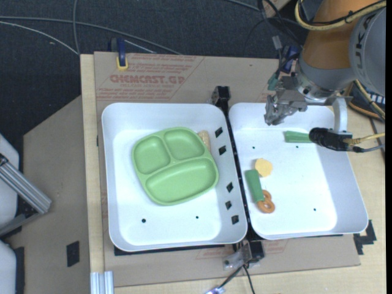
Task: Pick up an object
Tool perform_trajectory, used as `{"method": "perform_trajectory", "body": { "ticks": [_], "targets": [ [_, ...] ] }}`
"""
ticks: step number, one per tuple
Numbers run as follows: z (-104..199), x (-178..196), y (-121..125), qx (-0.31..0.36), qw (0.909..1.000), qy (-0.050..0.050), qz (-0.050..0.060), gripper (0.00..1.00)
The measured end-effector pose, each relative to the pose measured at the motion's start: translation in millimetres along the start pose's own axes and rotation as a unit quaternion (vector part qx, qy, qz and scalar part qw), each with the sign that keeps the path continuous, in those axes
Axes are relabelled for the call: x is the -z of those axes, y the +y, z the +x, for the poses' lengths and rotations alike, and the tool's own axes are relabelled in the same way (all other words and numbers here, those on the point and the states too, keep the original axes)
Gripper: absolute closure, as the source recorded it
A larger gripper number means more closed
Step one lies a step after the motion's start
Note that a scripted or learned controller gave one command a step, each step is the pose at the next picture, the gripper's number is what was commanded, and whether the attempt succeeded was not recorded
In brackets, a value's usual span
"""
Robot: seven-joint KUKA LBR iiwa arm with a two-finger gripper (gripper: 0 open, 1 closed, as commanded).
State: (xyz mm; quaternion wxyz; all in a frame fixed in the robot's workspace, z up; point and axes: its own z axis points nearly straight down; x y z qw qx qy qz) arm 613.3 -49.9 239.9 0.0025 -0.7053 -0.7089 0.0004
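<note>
My gripper (pixel 277 116) hangs over the far left part of the right bin (pixel 331 219), above its floor, with nothing visibly in it. A small green block (pixel 296 137) lies just to the right of the gripper. Nearer the bin's left wall are a yellow piece (pixel 263 167), a green stick (pixel 253 185) and an orange ring-shaped piece (pixel 266 205), all apart from the gripper.
The left bin (pixel 122 225) holds a green divided plate (pixel 176 165) with a small tan piece (pixel 204 139) at its far right edge. A divider with black clips (pixel 225 158) separates the bins. Cardboard lies under both bins.
</note>
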Motion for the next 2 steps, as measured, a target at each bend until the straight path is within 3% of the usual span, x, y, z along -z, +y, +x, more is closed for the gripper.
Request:
{"method": "perform_trajectory", "body": {
  "ticks": [2],
  "targets": [
    [119, 3, -17, 0.0, 1.0, 0.0, -0.001, 1.0]
  ]
}}
